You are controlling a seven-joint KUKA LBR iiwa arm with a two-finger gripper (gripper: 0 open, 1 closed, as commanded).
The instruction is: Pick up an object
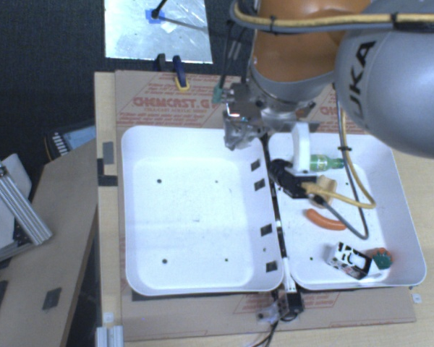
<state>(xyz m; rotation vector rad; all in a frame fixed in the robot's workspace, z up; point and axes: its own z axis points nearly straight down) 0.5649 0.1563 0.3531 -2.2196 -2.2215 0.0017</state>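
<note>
Arm [390,71]: grey with an orange band, reaching in from the right and hanging over the far end of the bins.
Gripper [239,132]: low over the far edge of the left bin [188,215], just beside the divide between the bins. It is a blur of metal from here, so I cannot tell whether it is apart or together. I see nothing in it.
Right bin [401,215]: holds all the loose things.
Green bottle [325,163]: on its side near the far end.
Orange piece [325,220]: flat near the middle.
Black-and-white item [347,260]: in the near right corner.
Teal thing [380,259]: just beside it, possibly touching.
</note>
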